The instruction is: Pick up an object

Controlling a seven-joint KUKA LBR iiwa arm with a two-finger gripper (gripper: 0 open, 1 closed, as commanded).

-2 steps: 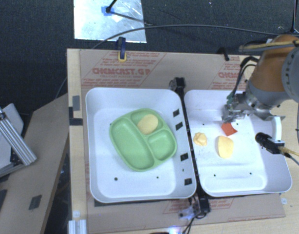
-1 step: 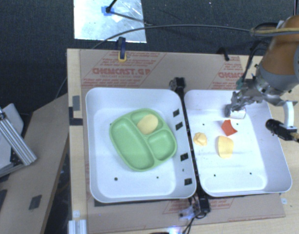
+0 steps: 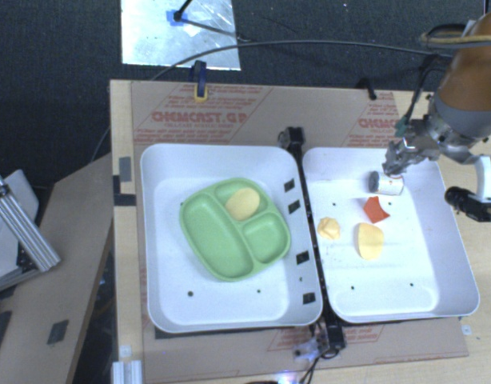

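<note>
Now, gripper (image 3: 395, 160) hovers over small grey-and-white block (image 3: 385, 184).
Whether it is spread or pinching, I cannot tell; descend squarely, clear of red wedge-shaped piece (image 3: 377, 209).

Green divided plate (image 3: 229, 242) in left white bin (image 3: 161, 214); blue clamp (image 3: 200, 77) beyond.

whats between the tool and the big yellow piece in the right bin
In the camera view, the red piece lies between the tool and the big yellow piece, on the right bin floor.
</note>
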